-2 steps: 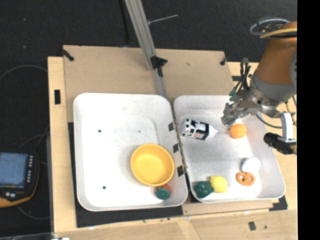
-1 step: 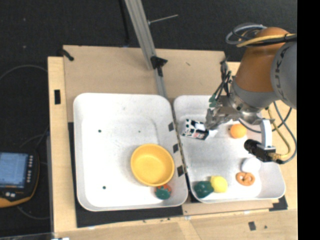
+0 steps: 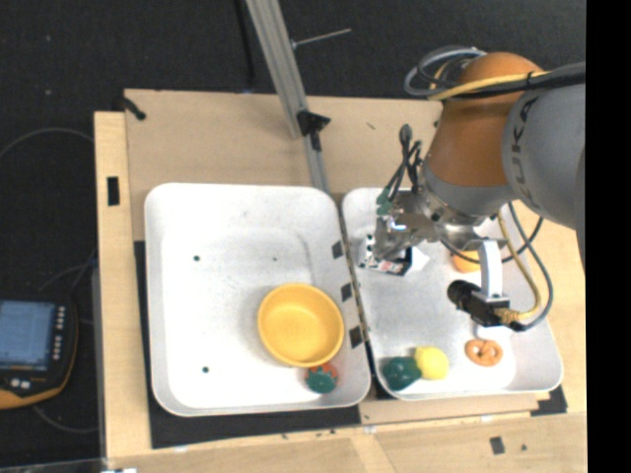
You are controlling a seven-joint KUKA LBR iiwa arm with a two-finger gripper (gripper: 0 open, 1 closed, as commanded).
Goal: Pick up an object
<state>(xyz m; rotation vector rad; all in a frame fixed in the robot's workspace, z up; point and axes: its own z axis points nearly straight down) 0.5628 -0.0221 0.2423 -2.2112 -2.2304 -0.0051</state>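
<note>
My gripper (image 3: 387, 252) hangs over the upper left part of the right bin (image 3: 449, 387), close to the divider between the bins. Below it, near the bin's front edge, lie a green object (image 3: 400, 371) and a yellow ball-like object (image 3: 431, 363) side by side. An orange ring-shaped object (image 3: 483, 352) lies to their right. Another orange object (image 3: 465, 260) peeks out from under the arm. In the left bin (image 3: 173, 215) a yellow bowl (image 3: 300, 323) sits with a small teal and red object (image 3: 321, 378) at its front edge.
A metal pole (image 3: 281, 62) slants from the top down to the gap between the bins. A black cable connector (image 3: 471, 302) hangs off the wrist above the right bin. A handheld pendant (image 3: 35, 348) lies off the bench at far left.
</note>
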